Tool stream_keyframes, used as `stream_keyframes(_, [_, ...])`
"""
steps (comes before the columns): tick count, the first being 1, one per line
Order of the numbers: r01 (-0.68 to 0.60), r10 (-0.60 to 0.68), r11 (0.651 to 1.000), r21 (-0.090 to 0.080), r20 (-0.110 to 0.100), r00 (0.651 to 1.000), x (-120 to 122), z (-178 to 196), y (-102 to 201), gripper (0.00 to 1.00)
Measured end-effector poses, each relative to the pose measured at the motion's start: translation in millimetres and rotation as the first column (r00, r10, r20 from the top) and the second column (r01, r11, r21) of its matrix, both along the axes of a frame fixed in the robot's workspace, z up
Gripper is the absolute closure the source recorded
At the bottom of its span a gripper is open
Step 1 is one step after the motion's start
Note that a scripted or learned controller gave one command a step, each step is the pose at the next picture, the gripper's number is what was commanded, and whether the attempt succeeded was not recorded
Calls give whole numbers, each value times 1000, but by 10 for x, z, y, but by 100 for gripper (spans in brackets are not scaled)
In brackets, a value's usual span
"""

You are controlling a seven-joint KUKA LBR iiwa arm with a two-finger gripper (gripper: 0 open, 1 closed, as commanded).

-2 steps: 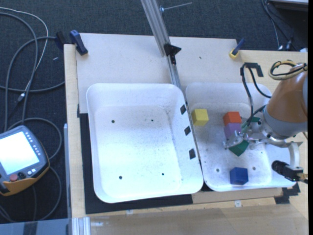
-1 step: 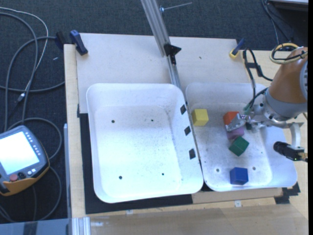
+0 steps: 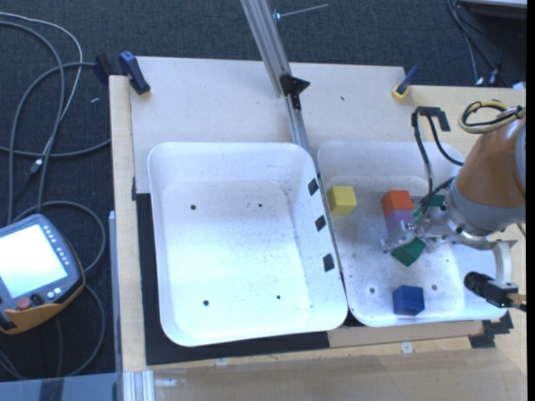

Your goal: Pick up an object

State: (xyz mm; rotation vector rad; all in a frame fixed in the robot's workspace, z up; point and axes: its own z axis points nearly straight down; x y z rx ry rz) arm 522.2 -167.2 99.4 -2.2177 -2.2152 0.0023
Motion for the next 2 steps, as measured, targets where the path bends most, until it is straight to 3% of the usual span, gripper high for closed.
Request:
stream_keyframes(1, [-1, 1, 1000, -2, 7, 1000, 30, 109, -7, 100])
stream_keyframes(2, [-1, 1, 1000, -2, 6, 1000, 28, 103, -7, 0])
